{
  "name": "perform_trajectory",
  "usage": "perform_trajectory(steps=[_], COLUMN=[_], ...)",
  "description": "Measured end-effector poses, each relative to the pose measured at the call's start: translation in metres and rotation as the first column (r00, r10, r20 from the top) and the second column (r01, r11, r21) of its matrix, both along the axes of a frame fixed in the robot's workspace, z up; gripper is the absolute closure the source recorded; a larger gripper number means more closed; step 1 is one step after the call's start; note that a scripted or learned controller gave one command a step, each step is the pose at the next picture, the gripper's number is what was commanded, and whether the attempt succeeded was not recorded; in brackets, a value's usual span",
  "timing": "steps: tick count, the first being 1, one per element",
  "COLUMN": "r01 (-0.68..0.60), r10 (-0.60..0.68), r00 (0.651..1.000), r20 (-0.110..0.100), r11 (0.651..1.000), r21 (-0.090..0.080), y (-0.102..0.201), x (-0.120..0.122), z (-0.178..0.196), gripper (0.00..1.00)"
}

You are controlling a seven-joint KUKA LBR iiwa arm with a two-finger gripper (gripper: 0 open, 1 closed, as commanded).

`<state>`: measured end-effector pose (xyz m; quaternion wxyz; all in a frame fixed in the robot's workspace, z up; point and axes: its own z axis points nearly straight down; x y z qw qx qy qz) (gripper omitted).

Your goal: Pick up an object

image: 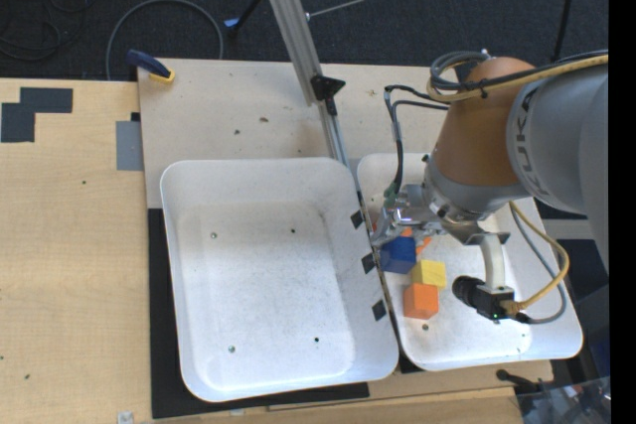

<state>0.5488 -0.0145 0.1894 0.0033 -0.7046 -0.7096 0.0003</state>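
Observation:
Three small blocks lie close together in the right bin (497, 345), near its left wall: a blue block (399, 255), a yellow block (432, 273) and an orange block (421, 302). My gripper (401, 219) hangs low over the bin's left side, right above the blue block's far edge and very close to it. I cannot make out whether it touches the block. The arm's grey and orange wrist hides the back part of the right bin.
The left bin (199, 204) stands beside the right one, their walls meeting just left of the blocks. A slanted aluminium rail (293, 25) rises behind the bins. A blue and yellow clamp (151, 66) sits at the bench's back left corner.

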Motion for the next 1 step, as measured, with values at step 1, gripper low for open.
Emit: perform_trajectory(steps=[1], r01=[0.001], r10=[-0.001], r00=[1.000], r20=[0.000], r11=[1.000], r21=[-0.001], y=[0.0666], x=[-0.0024], z=[0.0002], gripper=[1.00])
